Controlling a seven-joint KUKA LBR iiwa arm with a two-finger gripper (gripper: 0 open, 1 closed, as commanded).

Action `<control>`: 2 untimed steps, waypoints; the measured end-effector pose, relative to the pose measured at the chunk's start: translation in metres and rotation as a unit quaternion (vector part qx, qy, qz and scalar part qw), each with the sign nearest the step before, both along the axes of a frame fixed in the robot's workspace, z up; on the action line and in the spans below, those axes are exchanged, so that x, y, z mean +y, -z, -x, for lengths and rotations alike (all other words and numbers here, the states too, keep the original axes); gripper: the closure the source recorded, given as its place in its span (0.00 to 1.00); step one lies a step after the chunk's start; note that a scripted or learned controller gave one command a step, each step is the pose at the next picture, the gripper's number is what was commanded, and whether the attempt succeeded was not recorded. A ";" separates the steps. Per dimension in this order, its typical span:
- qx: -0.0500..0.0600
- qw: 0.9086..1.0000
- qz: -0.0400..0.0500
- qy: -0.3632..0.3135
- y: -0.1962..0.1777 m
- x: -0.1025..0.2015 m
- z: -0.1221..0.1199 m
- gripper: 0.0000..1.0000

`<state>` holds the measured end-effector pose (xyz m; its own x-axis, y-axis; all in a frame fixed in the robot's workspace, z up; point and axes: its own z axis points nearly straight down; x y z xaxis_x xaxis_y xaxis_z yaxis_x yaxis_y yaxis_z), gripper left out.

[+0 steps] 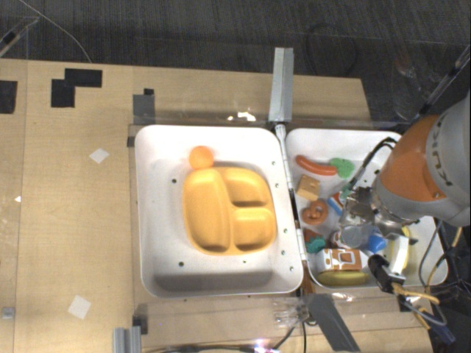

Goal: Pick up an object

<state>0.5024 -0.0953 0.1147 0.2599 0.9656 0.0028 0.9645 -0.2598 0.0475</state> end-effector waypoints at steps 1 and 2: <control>0.020 0.999 -0.005 0.038 -0.017 -0.024 0.012 1.00; 0.021 0.983 -0.010 0.182 -0.022 0.004 0.014 1.00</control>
<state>0.4879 -0.0911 0.1364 0.5893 0.8079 0.0017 0.8079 -0.5893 0.0012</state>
